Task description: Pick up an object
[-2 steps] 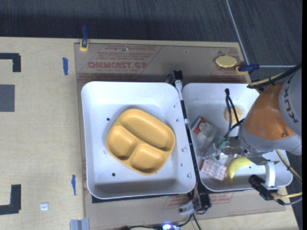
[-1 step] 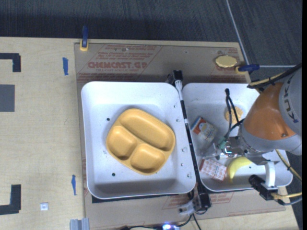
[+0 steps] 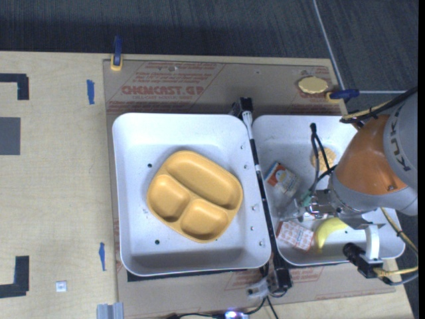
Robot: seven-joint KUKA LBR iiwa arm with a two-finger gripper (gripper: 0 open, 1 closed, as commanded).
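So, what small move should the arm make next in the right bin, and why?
Probably lower straight down a little: the gripper hangs in the right white bin, just above the yellow banana-shaped object and beside the small red-and-white packet, with nothing visibly held.

grey arm [image 3: 398, 171], orange band, black cables

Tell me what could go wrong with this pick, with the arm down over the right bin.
The gripper sits among crowded items: a yellow banana-like object touches a red-and-white packet, so it may nudge or grab two at once. A clear wrapper looks slippery and could slide out. Black cables hang near the wrist and might snag.
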